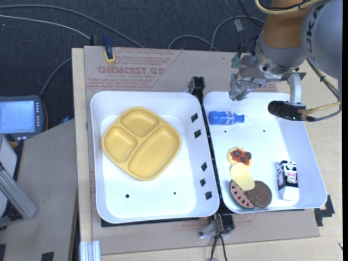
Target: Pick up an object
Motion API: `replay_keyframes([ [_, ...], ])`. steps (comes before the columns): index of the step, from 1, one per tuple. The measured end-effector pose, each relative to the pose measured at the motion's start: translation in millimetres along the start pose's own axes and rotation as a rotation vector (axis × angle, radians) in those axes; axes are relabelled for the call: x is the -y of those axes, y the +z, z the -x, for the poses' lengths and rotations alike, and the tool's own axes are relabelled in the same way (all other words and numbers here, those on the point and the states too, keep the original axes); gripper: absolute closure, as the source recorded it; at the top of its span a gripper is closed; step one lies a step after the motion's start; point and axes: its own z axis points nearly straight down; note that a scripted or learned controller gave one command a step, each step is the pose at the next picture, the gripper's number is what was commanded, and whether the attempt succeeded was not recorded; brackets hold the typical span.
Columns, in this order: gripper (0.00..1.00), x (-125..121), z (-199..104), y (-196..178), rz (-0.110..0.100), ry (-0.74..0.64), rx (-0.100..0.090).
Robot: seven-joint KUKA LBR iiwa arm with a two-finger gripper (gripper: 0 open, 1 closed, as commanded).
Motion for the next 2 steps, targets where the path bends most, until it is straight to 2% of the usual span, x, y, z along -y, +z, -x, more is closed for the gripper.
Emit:
replay_keyframes([
  [1, 1.0, -2.3, -59.0, 16.8, -0.003, 0.001, 0.0],
  [2, 1.0, -15.2, -107.5, 31.4, 0.001, 0.002, 0.001],
])
